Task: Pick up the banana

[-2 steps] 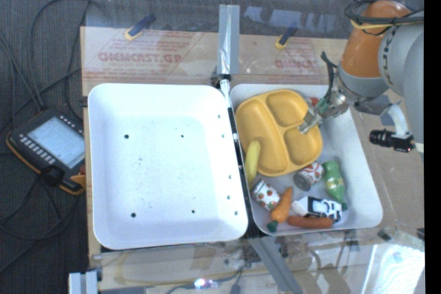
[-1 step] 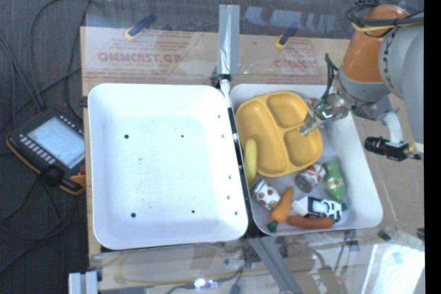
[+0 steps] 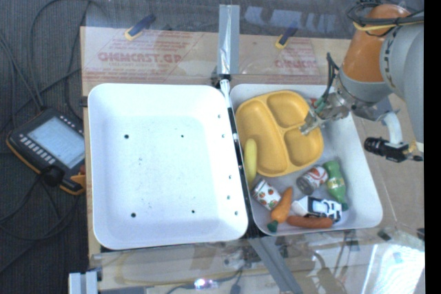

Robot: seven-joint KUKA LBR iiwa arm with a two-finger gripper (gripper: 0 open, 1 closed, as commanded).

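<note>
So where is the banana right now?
The banana lies in the right bin, against its left wall, just left of the yellow tray and above the small cans.

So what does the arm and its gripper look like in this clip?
The arm is bulky, rounded and grey, with an orange band above the wrist and black cables looping over it. The gripper is a small metallic piece with slim pale fingers. A black fitting sticks out beside the arm.

The grey arm with its orange band (image 3: 386, 58) runs off the right edge, so most of it is cut away. The fingers of its two-finger gripper (image 3: 311, 124) are too small and blurred to read. The long yellow banana (image 3: 251, 159) is partly tucked under the yellow plastic divided tray (image 3: 279, 131).
</note>
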